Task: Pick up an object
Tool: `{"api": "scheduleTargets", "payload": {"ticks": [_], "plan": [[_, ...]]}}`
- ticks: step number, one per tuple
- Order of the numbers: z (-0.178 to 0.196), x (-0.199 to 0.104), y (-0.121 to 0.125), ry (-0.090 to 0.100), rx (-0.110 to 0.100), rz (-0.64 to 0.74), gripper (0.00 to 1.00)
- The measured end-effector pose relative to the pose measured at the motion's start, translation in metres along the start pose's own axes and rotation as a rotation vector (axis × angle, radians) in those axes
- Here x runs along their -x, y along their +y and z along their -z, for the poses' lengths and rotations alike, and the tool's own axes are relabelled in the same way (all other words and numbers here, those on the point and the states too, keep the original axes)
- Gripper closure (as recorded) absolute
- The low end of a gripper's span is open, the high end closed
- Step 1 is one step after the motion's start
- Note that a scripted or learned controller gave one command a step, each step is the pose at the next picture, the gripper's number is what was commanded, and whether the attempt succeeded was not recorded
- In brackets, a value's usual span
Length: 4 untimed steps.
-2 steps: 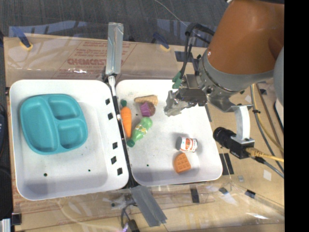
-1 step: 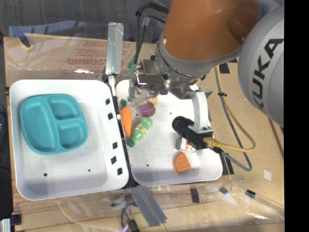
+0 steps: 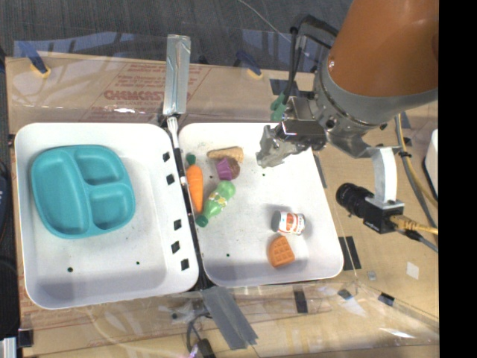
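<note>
My gripper (image 3: 270, 155) hangs over the back of the right bin (image 3: 246, 267), with nothing visibly between its fingers. To its left lie a bread slice (image 3: 225, 154) and a purple piece (image 3: 227, 168). An orange carrot (image 3: 195, 186) and a green toy (image 3: 217, 201) lie along the bin's left side. Toward the front right sit a small can with a red label (image 3: 290, 223) and an orange waffle (image 3: 281, 251).
The left bin (image 3: 97, 274) holds a teal divided plate (image 3: 81, 189). A strip of grey tape (image 3: 177, 73) runs up the cardboard behind the bins. The arm's large orange band (image 3: 384, 32) fills the upper right.
</note>
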State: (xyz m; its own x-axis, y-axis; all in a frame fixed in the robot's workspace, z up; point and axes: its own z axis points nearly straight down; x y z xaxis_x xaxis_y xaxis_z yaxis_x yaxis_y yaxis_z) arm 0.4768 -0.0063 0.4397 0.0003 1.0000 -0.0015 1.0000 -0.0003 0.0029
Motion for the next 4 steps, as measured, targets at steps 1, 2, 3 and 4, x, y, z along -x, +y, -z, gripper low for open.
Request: {"api": "scheduleTargets", "payload": {"ticks": [1,2,3,4], "plan": [[0.003,-0.079,0.0,0.002,-0.002,0.012,1.0],[-0.058,0.036,-0.001,-0.001,-0.007,0.0,1.0],[0.005,-0.004,0.0,0.001,0.001,0.008,1.0],[0.002,-0.118,-0.001,0.002,-0.003,0.014,1.0]]}}
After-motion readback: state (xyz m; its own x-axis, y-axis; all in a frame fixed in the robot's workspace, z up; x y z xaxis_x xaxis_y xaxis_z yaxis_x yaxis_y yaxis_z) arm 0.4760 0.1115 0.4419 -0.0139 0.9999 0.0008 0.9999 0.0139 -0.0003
